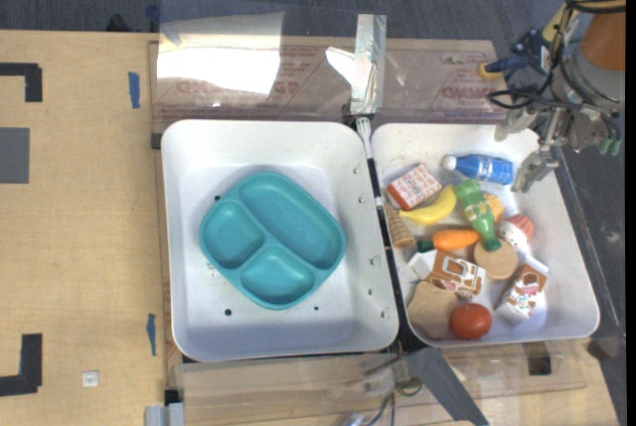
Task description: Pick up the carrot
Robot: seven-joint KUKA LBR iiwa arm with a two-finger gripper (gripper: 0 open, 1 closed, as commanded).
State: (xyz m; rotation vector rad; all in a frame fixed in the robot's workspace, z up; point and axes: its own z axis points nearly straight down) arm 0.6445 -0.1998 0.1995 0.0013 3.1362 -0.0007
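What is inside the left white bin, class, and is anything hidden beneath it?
The left white bin holds one teal divided plate with three compartments, lying flat near the middle. Nothing rests on the plate. Whatever part of the bin floor lies beneath the plate is covered and cannot be seen.

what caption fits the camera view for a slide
Gripper poised over the right bin of toy food, carrot unpicked; teal plate in left bin.

The carrot (455, 239) is hemmed by a banana (429, 208) at eleven o'clock, a green bottle (479, 213) at one, and a box (458, 274) at six.
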